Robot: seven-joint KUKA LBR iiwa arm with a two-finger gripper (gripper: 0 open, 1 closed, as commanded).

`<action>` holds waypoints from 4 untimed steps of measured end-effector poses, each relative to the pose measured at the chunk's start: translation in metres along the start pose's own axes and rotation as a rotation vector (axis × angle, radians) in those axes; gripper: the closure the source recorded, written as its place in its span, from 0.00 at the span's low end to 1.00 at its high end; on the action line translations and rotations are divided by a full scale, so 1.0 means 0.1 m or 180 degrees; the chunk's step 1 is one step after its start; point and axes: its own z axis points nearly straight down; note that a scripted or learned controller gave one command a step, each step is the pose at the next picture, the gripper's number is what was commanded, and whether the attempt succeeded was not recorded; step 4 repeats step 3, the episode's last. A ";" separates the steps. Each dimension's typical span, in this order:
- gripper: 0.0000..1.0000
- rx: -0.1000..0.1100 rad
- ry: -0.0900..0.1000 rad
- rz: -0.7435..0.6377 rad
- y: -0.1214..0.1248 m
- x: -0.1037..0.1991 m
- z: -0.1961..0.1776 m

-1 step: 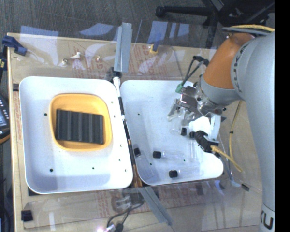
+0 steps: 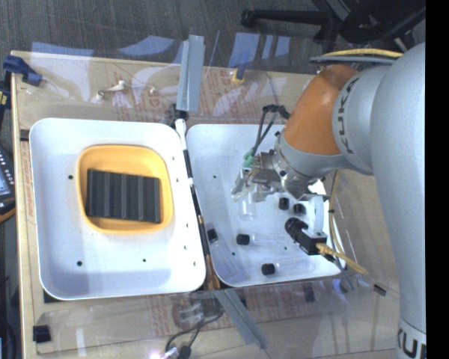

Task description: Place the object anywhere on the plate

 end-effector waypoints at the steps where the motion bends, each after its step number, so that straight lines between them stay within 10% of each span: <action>1: 1.00 -0.0010 -0.0009 -0.0825 0.19 0.54 -0.44; 2: 1.00 -0.0011 -0.0011 -0.1200 0.38 1.17 -0.25; 3: 0.00 -0.0011 -0.0012 -0.1198 0.38 1.17 -0.25; 4: 0.00 -0.0011 -0.0012 -0.1198 0.38 1.17 -0.25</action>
